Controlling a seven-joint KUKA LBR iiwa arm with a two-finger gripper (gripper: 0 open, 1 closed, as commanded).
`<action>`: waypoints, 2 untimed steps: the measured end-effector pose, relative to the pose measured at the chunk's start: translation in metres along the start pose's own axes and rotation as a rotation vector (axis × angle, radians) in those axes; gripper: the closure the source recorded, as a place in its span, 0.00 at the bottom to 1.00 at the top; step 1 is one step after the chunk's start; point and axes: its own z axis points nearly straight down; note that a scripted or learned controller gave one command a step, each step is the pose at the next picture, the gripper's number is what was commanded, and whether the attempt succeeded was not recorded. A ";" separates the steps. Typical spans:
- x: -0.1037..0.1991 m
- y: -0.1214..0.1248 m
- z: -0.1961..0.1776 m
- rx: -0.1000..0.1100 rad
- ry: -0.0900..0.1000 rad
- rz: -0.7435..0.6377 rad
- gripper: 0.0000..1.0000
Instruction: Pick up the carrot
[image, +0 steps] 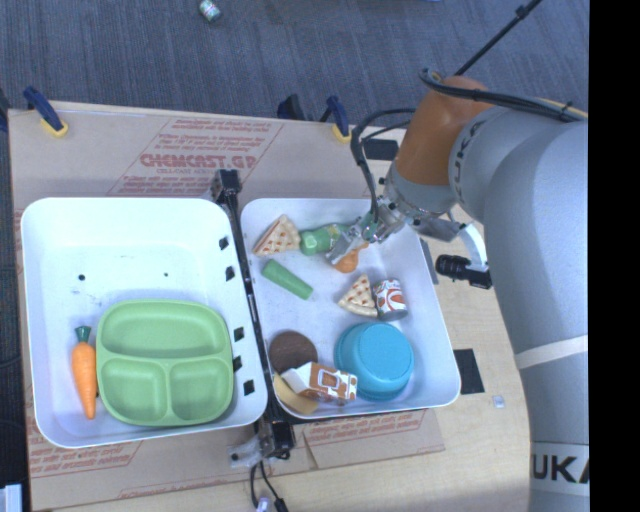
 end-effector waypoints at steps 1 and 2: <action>0.068 0.039 -0.046 -0.026 0.005 0.148 1.00; 0.067 0.037 -0.045 -0.023 0.005 0.150 0.00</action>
